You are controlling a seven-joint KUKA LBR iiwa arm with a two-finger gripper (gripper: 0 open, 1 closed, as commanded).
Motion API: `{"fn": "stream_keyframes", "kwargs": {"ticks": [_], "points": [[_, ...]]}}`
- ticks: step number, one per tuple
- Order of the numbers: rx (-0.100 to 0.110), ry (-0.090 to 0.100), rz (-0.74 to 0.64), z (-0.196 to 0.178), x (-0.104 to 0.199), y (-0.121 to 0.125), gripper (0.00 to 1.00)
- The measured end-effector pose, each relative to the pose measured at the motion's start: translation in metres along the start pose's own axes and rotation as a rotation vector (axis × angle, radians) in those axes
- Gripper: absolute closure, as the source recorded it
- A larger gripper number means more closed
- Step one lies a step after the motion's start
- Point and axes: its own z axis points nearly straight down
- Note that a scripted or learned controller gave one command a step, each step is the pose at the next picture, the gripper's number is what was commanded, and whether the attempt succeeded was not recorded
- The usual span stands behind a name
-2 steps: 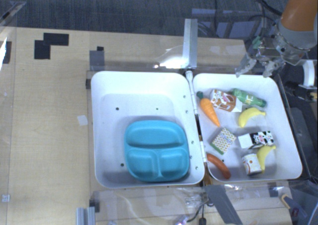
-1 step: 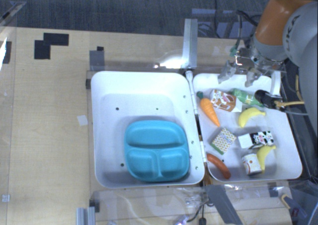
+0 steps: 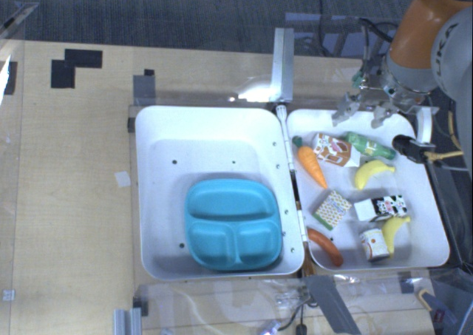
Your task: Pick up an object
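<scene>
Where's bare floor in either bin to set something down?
Left bin: bare floor across the far half, beyond the blue tray, plus a strip along its left wall. Right bin: crowded, carrot to sausage; only a small patch at the far edge under the pincer.

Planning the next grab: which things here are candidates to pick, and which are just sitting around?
Pick candidates, right bin: carrot, green bottle, two bananas, sausage, small can.

Lying about: blue tray in left bin; gripper above.

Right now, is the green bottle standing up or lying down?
Lying down. The green bottle rests on its side in the right bin, stretched between the snack packet and a banana.
</scene>
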Motion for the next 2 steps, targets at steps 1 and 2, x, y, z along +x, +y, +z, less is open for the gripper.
{"fn": "stream_keyframes", "kwargs": {"ticks": [1,2], "points": [[0.005,0.004,-0.031,0.095,-0.072,0.003,0.0],[-0.005,0.0,-0.036,0.081,-0.072,0.006,1.0]]}}
